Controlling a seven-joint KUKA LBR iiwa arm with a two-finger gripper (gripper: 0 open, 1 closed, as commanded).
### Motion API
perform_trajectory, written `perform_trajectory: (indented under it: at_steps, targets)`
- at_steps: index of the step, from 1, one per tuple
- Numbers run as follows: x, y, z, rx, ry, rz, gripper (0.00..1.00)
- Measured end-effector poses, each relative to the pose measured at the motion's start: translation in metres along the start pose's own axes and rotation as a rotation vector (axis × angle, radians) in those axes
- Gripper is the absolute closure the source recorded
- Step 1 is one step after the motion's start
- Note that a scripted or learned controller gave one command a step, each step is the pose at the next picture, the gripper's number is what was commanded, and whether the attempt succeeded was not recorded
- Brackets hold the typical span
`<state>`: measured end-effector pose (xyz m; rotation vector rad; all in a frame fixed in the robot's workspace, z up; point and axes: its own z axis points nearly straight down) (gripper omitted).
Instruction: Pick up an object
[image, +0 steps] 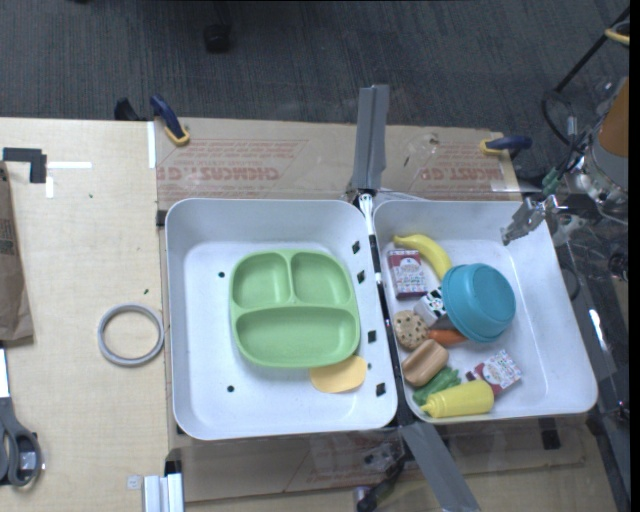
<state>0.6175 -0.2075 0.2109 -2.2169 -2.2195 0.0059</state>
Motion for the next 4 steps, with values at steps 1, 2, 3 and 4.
perform_trajectory:
  at_steps: [1, 2, 3, 4]
  targets:
    - [0.057, -0.007, 0.122, -0.003, -0.001, 0.005, 0.00]
    - [0.113, 0.020, 0.122, -0.003, -0.002, 0.015, 0.00]
    - [0.092, -0.052, 0.122, -0.002, 0.000, -0.029, 0.00]
    - [0.062, -0.086, 0.123, -0.001, 0.001, 0.092, 0.00]
